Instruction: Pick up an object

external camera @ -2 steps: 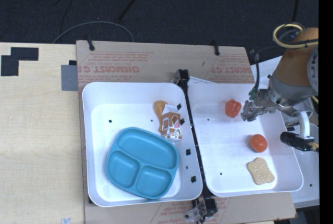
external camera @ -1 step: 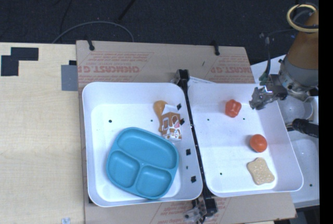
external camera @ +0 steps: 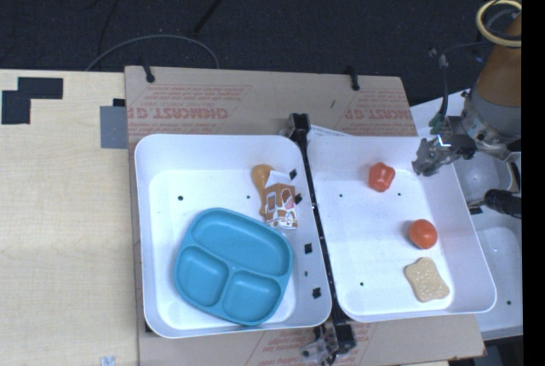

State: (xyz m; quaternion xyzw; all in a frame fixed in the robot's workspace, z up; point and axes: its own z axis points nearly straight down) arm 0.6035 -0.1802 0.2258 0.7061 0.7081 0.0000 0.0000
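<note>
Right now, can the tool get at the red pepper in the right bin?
Probably yes. The tool sits at the right bin's upper right edge, and nothing lies between it and the red pepper.

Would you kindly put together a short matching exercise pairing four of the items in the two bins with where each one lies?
Things:
1. blue plate
2. red pepper
3. tomato
4. slice of bread

Places:
A. right bin, near corner, closest to the camera
B. left bin, taking up its near half
C. right bin, far part, closest to the tool
D. right bin, between the other two items there

Pairs: 1-B, 2-C, 3-D, 4-A
</note>
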